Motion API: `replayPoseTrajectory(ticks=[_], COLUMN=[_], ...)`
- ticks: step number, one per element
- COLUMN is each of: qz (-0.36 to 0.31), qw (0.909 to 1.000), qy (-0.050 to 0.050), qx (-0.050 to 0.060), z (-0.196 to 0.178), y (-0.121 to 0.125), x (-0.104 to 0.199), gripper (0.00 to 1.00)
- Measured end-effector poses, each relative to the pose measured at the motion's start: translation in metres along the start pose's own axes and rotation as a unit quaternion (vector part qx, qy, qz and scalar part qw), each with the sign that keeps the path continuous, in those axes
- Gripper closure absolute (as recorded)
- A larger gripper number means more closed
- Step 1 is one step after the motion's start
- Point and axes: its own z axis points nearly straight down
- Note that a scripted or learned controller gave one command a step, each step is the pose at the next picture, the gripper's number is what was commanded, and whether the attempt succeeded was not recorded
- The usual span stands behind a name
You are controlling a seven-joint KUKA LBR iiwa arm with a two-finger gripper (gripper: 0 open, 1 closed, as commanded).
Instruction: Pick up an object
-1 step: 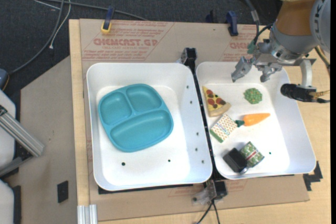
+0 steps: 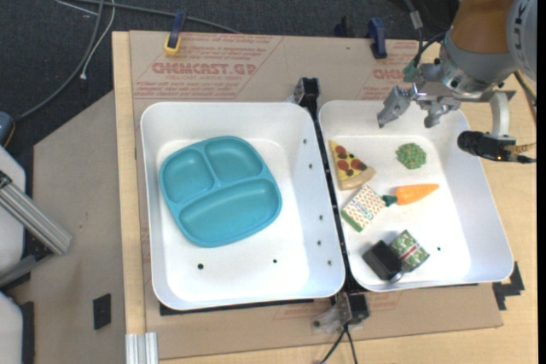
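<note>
The table [image 2: 256, 55] is topped with a brown cardboard sheet printed with red lettering, held at its far edge by a blue-and-yellow clamp [image 2: 176, 30] and a blue clamp [image 2: 376, 37]. Two shallow white bins sit on it side by side. The left white bin [image 2: 162, 268] holds a teal plastic divided plate [image 2: 221, 190], lying flat in the bin's middle and reaching toward its left wall.

The grey arm with the orange band [image 2: 490, 4] reaches in over the far right corner of the table. Its pincer [image 2: 412, 112] hangs over the far edge of the right white bin [image 2: 486, 217], fingers spread wide with nothing between them.

In the right bin the things lie apart from the pincer. A toy pizza slice with red and green toppings [image 2: 350, 166] lies near the bin's left wall. An orange toy carrot with a green top [image 2: 412, 194] lies across the middle. A green knobbly round toy [image 2: 411, 155] sits just beyond the carrot, nearest the pincer. A small patterned beige packet [image 2: 362, 207] touches the carrot's green end. A black block [image 2: 381, 260] and a green-and-red printed box [image 2: 409, 250] lie together near the bin's front edge.
</note>
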Motion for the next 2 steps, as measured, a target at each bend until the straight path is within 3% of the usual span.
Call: replayPoseTrajectory(ticks=[2], qz=[-0.001], qw=[1.0], qy=[0.0], qx=[0.002], z=[0.091], y=[0.009], x=[-0.004], gripper=[0.0])
